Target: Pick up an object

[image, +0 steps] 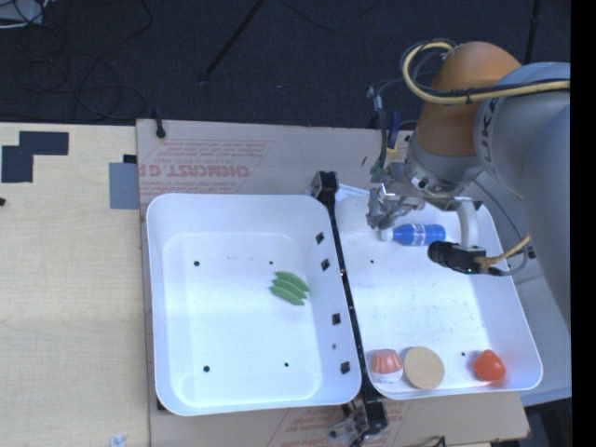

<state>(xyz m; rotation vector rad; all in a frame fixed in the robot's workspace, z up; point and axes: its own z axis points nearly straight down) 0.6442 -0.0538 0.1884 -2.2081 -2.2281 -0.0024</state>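
We can't really tell if the gripper (pixel 384 214) grasps anything; the arm leans over the right bin's (pixel 438 319) far end, blocking part of the blue bottle (pixel 417 235).

arm (pixel 521 128): cut off by the right edge
gripper (pixel 384 220): fingertips too small and dark to tell, just left of the blue bottle (pixel 419 235)
blue bottle: right end hidden behind a black part of the arm
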